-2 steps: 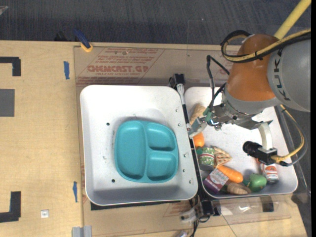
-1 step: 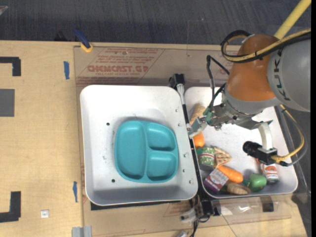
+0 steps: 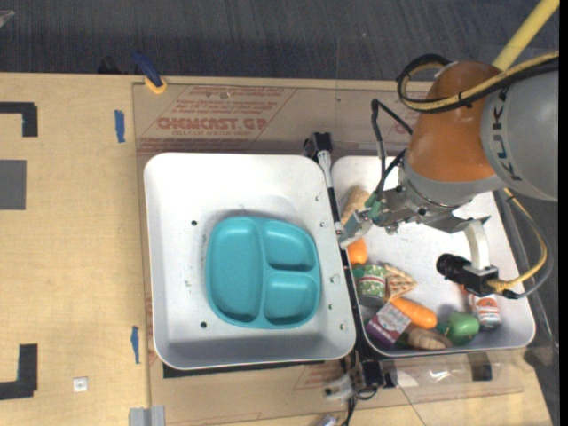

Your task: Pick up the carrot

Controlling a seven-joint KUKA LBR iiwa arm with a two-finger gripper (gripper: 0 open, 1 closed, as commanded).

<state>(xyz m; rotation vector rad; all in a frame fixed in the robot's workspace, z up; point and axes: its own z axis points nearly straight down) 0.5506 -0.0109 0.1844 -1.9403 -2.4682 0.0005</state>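
The carrot is an orange cone lying on its side in the front part of the right bin, among other toy foods. My gripper hangs over the left side of that bin, close to its left wall. It is up and to the left of the carrot and apart from it. A small round orange item sits just below the gripper. The grey and orange wrist covers the bin's back half.
Around the carrot lie a green fruit, a red and white can, a purple item, a green-labelled packet and a beige piece. The left bin holds a teal divided plate. Cables loop along the right bin's right side.
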